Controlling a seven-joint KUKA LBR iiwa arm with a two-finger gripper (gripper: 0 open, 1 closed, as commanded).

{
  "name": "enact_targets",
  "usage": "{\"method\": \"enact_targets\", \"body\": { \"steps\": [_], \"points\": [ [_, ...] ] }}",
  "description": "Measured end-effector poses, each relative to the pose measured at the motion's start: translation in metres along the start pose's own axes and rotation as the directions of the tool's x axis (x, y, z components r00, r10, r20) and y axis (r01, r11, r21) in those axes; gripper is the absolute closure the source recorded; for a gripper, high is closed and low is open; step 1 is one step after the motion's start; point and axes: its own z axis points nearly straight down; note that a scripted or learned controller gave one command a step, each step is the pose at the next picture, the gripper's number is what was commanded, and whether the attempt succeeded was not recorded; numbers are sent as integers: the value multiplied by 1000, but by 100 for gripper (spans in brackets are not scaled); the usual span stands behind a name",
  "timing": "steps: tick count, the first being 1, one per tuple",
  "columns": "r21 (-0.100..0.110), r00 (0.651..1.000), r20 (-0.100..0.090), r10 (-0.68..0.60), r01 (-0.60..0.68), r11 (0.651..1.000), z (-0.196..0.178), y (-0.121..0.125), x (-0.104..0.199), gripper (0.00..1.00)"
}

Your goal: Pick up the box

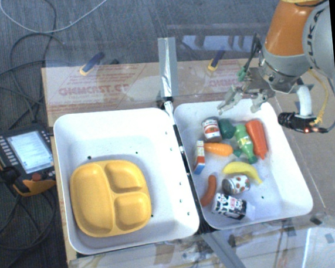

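The hand hangs over the top edge of the right bin, in the upper right of the frame. Its fingers look spread wide, and nothing sits between them. The box is the small white, orange and blue one. It lies at the left side of the right bin, close to the bin wall, in the middle of the frame. An orange carrot sits just beside it, and a small can is near its top end.

The hand is not over the box yet. The box is squeezed between the wall and the carrot, so a finger could bump the wall or push the carrot. Then the box might slide away or tip. The hand could also grab the carrot by mistake. The yellow tray in the left bin is far from all this.
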Motion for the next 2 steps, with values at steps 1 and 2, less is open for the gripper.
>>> {"method": "enact_targets", "body": {
  "steps": [1, 2],
  "points": [
    [-8, 998, 3, 68, -68, 998, 139, 15, 9, 0],
    [-33, 1000, 11, -29, 30, 999, 139, -39, 25, 0]
  ]
}}
